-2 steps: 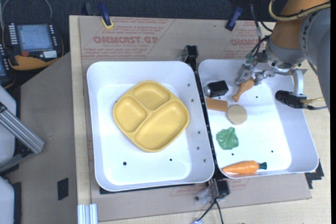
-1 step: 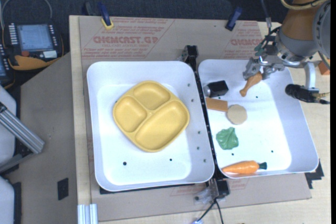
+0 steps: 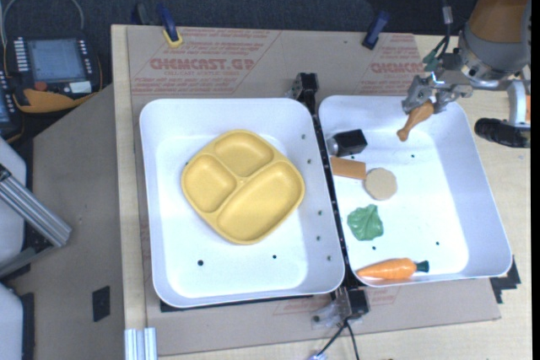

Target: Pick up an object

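Behind both bins [image 3: 160, 181], "CHEMCAST" lettering [image 3: 202, 61] on brown board [image 3: 278, 55].

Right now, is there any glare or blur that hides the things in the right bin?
Camera view: lighting is even and soft, with no strong glare on the right bin; the carrot and green leaf look sharp. The gripper area is slightly soft, casting faint shadows.

The left bin [image 3: 160, 206] is taken up mostly by a yellow divided plate [image 3: 243, 184], leaving bare floor along its near edge and left side. In the right bin [image 3: 472, 206], a black block [image 3: 349, 141], a wooden mallet [image 3: 364, 177], a green leaf [image 3: 365, 222] and a carrot [image 3: 390, 269] crowd the left side. The right half lies open, with the gripper [image 3: 419, 104] holding a brown stick [image 3: 413, 120] over the far edge.
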`<state>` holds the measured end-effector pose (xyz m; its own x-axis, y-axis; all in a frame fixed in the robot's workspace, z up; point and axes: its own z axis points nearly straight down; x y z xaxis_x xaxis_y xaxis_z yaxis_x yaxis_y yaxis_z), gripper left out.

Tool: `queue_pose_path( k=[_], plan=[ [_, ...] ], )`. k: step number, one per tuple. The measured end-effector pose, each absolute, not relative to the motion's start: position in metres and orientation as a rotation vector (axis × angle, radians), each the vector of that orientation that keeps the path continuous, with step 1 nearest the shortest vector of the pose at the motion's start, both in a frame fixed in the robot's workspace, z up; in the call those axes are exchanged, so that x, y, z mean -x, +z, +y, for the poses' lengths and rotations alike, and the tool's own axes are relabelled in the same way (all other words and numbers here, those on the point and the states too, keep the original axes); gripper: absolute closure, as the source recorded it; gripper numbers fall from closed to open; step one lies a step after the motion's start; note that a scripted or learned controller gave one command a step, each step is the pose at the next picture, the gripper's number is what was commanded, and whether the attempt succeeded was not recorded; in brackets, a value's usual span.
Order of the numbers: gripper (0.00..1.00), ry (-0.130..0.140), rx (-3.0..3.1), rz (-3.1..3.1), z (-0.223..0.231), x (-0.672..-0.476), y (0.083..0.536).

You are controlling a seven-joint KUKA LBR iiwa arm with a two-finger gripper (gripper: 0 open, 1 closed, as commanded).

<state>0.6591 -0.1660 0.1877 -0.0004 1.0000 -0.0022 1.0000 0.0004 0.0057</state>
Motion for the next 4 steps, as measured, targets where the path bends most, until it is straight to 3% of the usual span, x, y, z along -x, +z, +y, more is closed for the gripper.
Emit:
queue_pose_path(
  k=[1,4],
  plan=[
    [1.0,0.004,-2.217,2.218,-0.171,-0.66,0.232],
    [1.0,-0.003,-2.22,2.227,-0.027,-0.619,0.21]
  ],
)
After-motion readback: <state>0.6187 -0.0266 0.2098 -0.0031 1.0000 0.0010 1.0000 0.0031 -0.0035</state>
